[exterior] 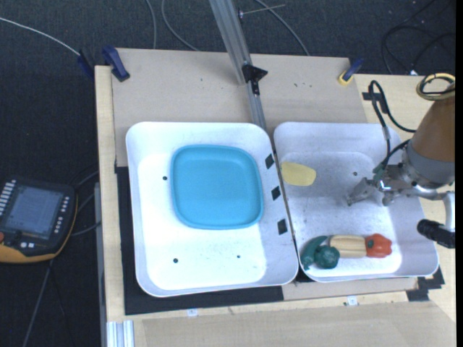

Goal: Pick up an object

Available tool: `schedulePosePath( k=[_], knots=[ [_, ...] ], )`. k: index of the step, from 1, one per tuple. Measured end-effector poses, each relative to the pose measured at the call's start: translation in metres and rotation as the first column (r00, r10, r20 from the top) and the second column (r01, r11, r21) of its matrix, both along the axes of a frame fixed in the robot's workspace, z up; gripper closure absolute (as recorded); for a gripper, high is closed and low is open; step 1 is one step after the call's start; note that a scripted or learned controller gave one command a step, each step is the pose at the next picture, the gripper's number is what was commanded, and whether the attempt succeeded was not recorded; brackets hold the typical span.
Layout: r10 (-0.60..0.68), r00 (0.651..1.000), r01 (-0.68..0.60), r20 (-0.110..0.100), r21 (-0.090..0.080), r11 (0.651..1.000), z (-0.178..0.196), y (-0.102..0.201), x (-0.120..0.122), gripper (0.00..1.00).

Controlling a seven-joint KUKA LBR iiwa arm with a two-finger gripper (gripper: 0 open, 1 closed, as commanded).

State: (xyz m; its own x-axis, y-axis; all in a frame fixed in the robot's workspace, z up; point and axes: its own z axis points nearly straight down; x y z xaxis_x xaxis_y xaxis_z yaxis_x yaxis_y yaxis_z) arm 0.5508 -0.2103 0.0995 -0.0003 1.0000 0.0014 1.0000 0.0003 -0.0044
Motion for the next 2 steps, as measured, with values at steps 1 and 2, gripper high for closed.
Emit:
schedulePosePath(
  k=[1, 2],
  knots=[
    [0.000, 1.000, 0.000, 0.006, -0.002, 1.000, 0.013, 0.000, 0.002, 1.00],
    [0.001, 1.000, -0.001, 0.009, -0.002, 1.000, 0.061, 0.008, 0.007, 1.00]
  ],
)
